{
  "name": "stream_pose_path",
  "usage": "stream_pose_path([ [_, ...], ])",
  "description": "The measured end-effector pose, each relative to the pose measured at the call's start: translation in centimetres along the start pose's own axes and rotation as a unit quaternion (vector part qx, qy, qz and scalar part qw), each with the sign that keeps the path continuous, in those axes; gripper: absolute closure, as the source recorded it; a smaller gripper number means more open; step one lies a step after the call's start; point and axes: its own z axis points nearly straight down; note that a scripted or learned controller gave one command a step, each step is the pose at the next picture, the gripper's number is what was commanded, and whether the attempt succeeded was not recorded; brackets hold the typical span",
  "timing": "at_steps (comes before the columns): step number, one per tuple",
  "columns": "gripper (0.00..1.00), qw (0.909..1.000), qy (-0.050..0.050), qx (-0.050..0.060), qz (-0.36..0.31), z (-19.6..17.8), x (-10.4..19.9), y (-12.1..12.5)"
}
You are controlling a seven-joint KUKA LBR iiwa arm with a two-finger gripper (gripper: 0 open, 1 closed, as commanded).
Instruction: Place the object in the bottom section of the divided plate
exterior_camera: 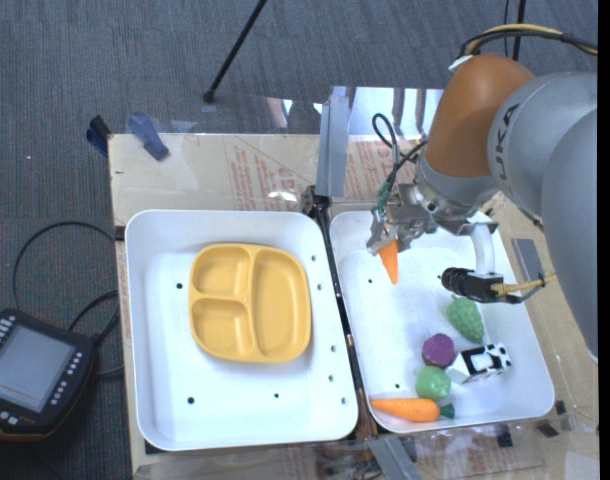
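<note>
Up in the right bin point(515, 388), near its far left corner, a small orange carrot point(389, 262) hangs point down from the pincer point(390, 234), whose fingers are clamped on its upper end. It looks to be lifted clear of the bin floor, though the slanted view leaves that unsure. The grey arm point(545, 158) with its orange band point(475, 108) reaches in from the right, and a black cable loops beside the wrist.

Lower in the same bin lie a second carrot point(410, 408) along the near wall, a light green piece point(432, 381) just beside it, a purple piece point(438, 349) touching that one's far side, a darker green bumpy piece point(466, 319) nearer the right, and a black-and-white toy point(484, 361) between the green piece and the near right corner.

The yellow divided plate point(251, 301) sits in the middle of the left bin point(155, 408), well apart from the held carrot, with nothing in its sections. Both bins rest on the counter point(235, 163). A handheld control pad point(30, 368) with a screen lies on the floor at the left
</note>
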Motion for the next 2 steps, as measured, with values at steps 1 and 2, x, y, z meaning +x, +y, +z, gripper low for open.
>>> stream_pose_path([
  [1,1.00,1.0000,0.000,0.003,-0.008,0.13,7.68,-2.71],
  [2,0.00,1.0000,-0.001,0.003,-0.007,0.13,7.53,-2.70],
])
